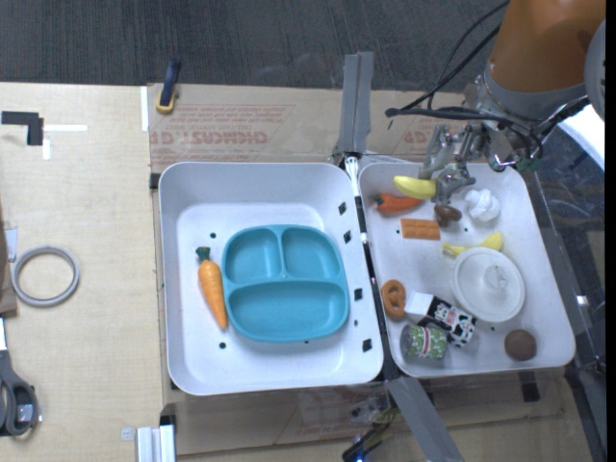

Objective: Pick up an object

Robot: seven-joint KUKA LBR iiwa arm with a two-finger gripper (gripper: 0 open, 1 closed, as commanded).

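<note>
On the desk (77, 162) sit two shallow white bins side by side. The left bin (183, 210) holds a blue divided plate (286, 283) lying flat near its middle, with an orange carrot (213, 291) just beside the plate's left edge, leafy end pointing to the far side.

The right bin (551, 287) is crowded. At its far end lie a yellow banana (412, 187), a red-orange pepper (400, 203) just in front of it, and an orange block (420, 228) nearer still. A small white lump (480, 203) rests near the far right, with a small yellow piece (474, 246) in front of it. A white round lid (489, 283) lies in the middle right. Near the divider sits a brown ring-shaped pretzel (393, 297); beside it are a black-and-white patterned toy (450, 320) and a green can (424, 342) on its side. A brown ball (521, 344) sits in the near right corner.

The arm (549, 37) reaches in from the right, and the gripper (449, 174) hangs over the far end of the right bin, just beside the banana. Its metal fingers blur together with cables, so I cannot tell how wide they stand, nor whether anything is between them.
</note>
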